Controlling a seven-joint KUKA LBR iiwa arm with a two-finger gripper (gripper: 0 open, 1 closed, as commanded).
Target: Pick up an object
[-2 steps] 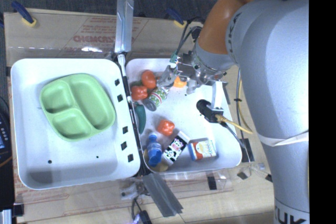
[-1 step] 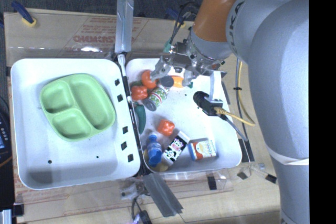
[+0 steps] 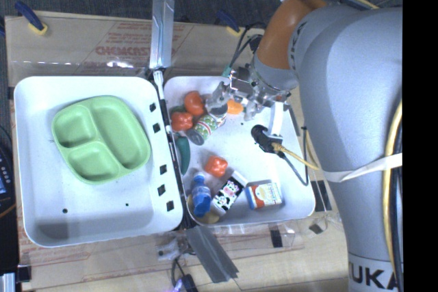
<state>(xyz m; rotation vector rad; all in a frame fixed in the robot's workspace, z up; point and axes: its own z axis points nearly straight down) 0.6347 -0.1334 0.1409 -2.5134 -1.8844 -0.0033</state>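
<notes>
Camera view: left bin (image 3: 41,215) holds a green divided plate (image 3: 101,139). Right bin (image 3: 301,198) holds the clutter: two red-orange toy vegetables (image 3: 188,111), a small can (image 3: 204,128) lying on its side, a blue bottle (image 3: 200,193), a cow-print carton (image 3: 228,195), an orange box (image 3: 264,194). End effector (image 3: 236,98) sits low at the top of the right bin, just beside the can and a small orange piece (image 3: 235,107); can't tell whether it's spread or closed, nothing visibly pinched. Likely target is the can: looks light, rigid, smooth, prone to roll. Best gripped across its round body, mid-length.
</notes>
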